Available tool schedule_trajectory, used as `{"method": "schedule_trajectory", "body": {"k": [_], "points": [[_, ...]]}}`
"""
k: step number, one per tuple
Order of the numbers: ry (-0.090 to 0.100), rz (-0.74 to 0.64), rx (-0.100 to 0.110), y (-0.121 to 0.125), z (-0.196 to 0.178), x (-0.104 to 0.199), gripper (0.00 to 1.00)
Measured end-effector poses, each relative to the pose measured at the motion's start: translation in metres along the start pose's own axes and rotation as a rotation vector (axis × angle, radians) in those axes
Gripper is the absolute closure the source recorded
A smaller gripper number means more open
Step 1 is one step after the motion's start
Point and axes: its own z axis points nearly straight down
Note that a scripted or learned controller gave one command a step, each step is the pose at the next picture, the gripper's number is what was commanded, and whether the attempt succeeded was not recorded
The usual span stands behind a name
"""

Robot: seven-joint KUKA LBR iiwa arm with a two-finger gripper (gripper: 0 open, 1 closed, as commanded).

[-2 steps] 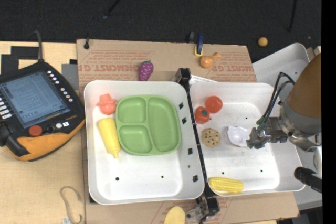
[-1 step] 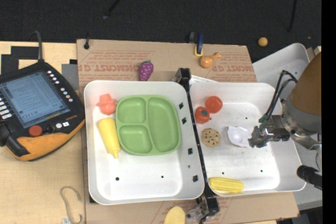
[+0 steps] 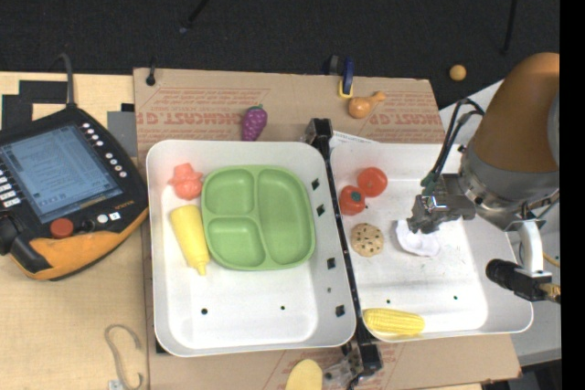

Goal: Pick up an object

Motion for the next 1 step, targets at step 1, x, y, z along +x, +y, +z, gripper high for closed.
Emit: {"method": "schedule_trajectory", "body": {"k": [1], "points": [[0.0, -0.001, -0.001, 0.039, -0.0056, 0.0384, 1.0]]}}
